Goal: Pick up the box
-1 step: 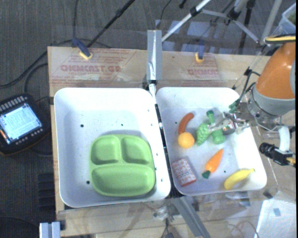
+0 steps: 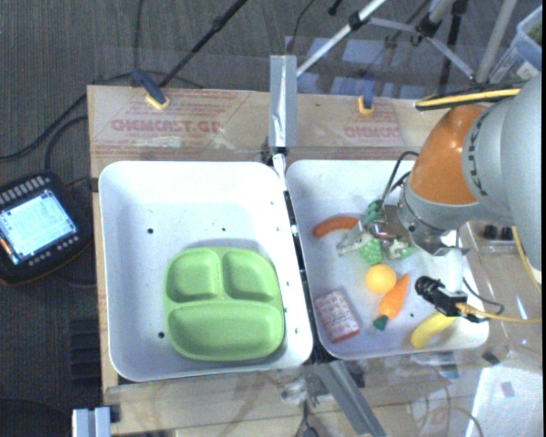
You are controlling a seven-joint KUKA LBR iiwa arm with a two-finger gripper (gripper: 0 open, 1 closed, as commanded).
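Note:
The box [image 2: 335,314] is small and reddish-pink with a printed label. It lies flat near the front left corner of the right bin [image 2: 302,244]. My gripper [image 2: 375,240] hangs low over the middle of that bin, behind and to the right of the box and well apart from it. It sits just above a yellow ball [image 2: 379,279] and beside a green item [image 2: 375,214]. Nothing from the bin is seen in its grasp.
An orange carrot [image 2: 392,299] lies right of the box, and a yellow banana [image 2: 430,330] sits at the front right. A red-orange sausage shape [image 2: 334,227] lies further back. The left bin [image 2: 127,244] holds a green divided tray [image 2: 224,302].

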